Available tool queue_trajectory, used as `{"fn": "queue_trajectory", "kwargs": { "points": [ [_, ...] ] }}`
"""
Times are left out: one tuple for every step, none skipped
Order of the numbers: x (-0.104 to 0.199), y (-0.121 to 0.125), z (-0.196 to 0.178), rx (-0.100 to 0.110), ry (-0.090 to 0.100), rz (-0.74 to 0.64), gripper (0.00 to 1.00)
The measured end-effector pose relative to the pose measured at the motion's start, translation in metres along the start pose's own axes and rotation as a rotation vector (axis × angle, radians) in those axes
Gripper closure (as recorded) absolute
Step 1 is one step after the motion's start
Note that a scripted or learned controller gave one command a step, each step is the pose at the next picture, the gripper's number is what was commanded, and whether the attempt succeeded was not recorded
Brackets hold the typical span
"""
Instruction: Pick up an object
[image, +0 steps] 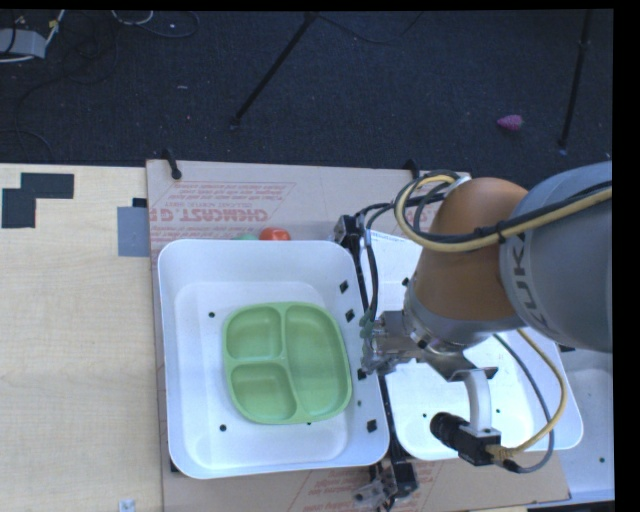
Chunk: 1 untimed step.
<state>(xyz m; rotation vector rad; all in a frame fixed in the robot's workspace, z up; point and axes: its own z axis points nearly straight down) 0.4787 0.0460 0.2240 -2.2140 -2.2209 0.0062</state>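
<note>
A light green divided plate (286, 362) with three compartments lies flat in the left white bin (190, 300). The arm's orange band (468, 250) and grey wrist hang over the divider between the two bins. The gripper (374, 352) points down at the left edge of the right bin (420, 430), just right of the plate's rim. The wrist body hides what is under it.
A small orange-red object (274, 235) and a bit of green (244, 237) sit behind the left bin's far wall on the cardboard base. A black cable connector (462, 438) hangs over the right bin. Yellow and black cables loop around the wrist.
</note>
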Motion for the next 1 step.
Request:
{"fn": "queue_trajectory", "kwargs": {
  "points": [
    [0.0439, -0.0009, -0.0062, -0.002, -0.001, 0.0, 1.0]
  ]
}}
